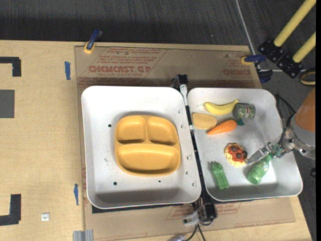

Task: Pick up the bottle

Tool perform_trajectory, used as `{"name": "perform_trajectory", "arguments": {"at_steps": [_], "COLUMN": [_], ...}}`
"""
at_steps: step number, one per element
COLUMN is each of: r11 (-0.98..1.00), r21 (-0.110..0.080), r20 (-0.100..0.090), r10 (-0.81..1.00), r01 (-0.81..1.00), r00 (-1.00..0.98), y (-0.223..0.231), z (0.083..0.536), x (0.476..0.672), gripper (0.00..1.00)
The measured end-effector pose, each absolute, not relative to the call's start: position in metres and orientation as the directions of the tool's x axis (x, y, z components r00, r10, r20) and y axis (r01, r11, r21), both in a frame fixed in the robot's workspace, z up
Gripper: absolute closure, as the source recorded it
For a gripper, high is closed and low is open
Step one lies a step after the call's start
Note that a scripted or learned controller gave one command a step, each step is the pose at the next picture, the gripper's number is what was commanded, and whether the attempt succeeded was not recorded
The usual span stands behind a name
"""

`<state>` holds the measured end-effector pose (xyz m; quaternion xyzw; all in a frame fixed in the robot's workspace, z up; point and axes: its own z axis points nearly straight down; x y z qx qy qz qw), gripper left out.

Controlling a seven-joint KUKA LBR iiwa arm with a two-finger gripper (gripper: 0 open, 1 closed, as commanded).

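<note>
The bottle (258, 171) is small, green and see-through. It lies tilted near the front right corner of the right bin (288, 181), with its neck pointing up and to the right. My gripper (271, 151) reaches in from the right edge and sits right at the bottle's neck end, low over the bin floor. The grey wrist and its orange band (307, 115) rise behind it at the right edge. From this angle I cannot tell whether the bottle's neck lies inside the gripper or just beside it.
The right bin also holds a banana (221, 107), a grey-green can (245, 111), a carrot (222, 127), a yellow wedge (203, 120), a red-and-yellow toy (235, 153) and a green block (218, 175). A yellow divided tray (147, 144) sits in the left bin (95, 134).
</note>
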<state>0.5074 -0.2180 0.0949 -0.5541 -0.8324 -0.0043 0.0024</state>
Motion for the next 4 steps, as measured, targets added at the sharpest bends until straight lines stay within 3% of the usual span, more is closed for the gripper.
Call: {"name": "perform_trajectory", "arguments": {"at_steps": [1, 2, 3, 4], "r11": [-0.061, -0.041, -0.272, 0.229], "r21": [0.005, 0.001, -0.002, 0.002], "r20": [-0.001, -0.001, 0.001, -0.004], "r10": [0.998, 0.999, 0.962, 0.973], "r01": [0.998, 0.999, 0.962, 0.973], "r00": [0.061, 0.041, 0.272, -0.229], "y": [-0.183, -0.207, -0.178, -0.172], "z": [0.086, 0.171, 0.087, 0.087], "x": [0.487, 0.48, 0.479, 0.48], "gripper": [0.0, 0.0, 0.0, 0.0]}}
